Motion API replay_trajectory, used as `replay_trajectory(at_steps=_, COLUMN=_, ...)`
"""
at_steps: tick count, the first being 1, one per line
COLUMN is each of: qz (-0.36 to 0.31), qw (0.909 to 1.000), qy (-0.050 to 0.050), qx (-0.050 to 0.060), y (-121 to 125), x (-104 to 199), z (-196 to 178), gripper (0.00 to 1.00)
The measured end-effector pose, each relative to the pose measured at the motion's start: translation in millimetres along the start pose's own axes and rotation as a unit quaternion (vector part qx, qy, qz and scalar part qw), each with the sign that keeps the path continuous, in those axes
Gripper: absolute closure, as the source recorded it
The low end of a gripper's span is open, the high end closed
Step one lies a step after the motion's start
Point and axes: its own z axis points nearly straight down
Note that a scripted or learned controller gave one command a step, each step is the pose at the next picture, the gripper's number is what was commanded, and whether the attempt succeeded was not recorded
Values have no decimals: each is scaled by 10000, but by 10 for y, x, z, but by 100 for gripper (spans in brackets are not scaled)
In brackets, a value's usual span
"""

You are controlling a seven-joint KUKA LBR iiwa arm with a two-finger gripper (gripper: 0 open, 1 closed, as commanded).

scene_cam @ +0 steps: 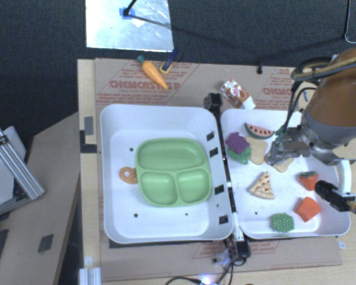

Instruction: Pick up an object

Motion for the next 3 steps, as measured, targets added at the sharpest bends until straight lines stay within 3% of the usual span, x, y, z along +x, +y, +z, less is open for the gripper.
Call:
replay_trajectory(at_steps=1, qz=14, qw=10000, qy=-6, qx=-6, y=-142, x=105, z=107, gripper=100)
replay_trajectory(at_steps=2, qz=34, qw=10000, qy=-9, qx=-13, y=-106, x=31, z=67, gripper=100)
replay_trajectory(at_steps=3, qz=12, qw=10000, qy=-8, qx=-19, y=-82, x=155, z=-82, gripper=100)
